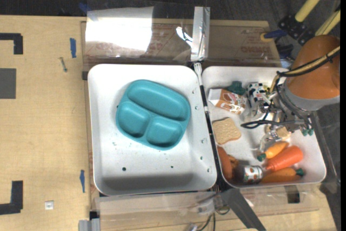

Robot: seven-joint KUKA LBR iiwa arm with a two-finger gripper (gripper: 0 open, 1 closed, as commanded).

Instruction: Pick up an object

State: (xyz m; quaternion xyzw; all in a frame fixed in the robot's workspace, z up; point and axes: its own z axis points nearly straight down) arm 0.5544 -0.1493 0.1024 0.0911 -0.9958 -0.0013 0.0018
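- end effector [277, 126] low inside right bin [319, 170], among cables; its opening and any hold cannot be told
- carrot [286, 157] just below it; toast slice [226, 130] to its left
- left bin [102, 116] holds teal divided plate [153, 113]

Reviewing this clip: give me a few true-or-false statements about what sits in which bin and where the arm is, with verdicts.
1. The teal three-compartment plate lies in the left white bin. True.
2. The slice of toy toast lies on the teal plate. False: it lies in the right white bin.
3. The orange toy carrot lies in the right bin. True.
4. The gripper hangs over the left bin. False: it is over the right bin.
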